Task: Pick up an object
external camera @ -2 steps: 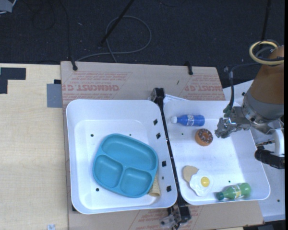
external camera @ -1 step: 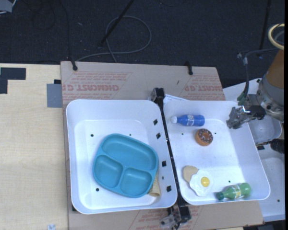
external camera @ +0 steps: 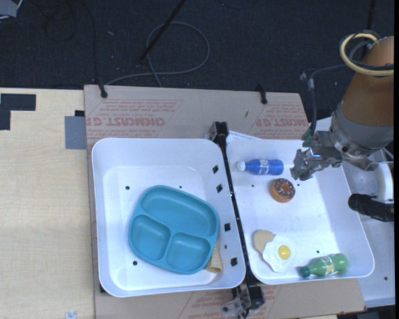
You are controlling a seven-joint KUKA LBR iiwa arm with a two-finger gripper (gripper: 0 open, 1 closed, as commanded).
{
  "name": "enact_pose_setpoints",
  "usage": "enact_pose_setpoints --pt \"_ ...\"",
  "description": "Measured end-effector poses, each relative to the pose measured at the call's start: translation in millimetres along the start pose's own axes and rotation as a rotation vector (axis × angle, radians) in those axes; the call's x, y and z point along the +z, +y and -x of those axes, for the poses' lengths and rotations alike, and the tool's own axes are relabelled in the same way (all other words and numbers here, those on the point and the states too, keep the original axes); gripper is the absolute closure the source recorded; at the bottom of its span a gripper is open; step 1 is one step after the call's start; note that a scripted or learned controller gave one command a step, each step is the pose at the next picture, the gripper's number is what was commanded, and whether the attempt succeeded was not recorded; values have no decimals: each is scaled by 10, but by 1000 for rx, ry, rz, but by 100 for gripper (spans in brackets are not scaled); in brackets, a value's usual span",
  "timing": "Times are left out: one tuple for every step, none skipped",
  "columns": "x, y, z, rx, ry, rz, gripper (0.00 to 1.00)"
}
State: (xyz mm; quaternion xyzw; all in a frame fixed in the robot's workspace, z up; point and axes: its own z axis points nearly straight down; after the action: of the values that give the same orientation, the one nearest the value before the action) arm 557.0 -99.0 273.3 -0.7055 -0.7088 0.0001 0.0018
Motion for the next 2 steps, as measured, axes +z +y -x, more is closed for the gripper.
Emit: enact_pose_setpoints --pt "177 -145 -510 1 0 -3 100" --pt "247 -336 -1019 1 0 -3 100"
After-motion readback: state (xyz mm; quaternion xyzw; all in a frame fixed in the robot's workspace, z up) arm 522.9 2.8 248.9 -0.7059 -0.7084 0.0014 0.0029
